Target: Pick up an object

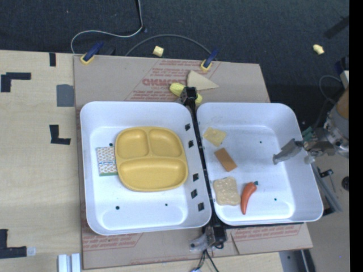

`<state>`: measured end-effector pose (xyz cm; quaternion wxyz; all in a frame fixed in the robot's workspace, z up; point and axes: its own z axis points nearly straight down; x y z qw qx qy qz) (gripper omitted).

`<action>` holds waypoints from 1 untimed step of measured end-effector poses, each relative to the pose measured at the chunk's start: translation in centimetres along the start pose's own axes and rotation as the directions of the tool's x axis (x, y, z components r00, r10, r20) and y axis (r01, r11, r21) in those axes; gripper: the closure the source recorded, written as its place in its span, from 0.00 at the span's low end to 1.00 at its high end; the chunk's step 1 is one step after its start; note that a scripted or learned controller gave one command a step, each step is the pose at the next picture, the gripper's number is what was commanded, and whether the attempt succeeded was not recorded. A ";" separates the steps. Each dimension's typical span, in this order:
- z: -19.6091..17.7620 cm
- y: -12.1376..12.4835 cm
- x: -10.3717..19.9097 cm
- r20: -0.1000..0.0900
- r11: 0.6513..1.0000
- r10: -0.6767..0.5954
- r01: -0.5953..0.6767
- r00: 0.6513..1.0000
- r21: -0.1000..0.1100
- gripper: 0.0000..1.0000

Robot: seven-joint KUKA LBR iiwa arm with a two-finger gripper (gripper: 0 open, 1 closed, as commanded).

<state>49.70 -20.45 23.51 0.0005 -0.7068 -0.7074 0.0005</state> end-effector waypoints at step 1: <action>15.1 -1.2 5.6 0.000 1.000 0.001 -0.001 1.000 -0.006 0.00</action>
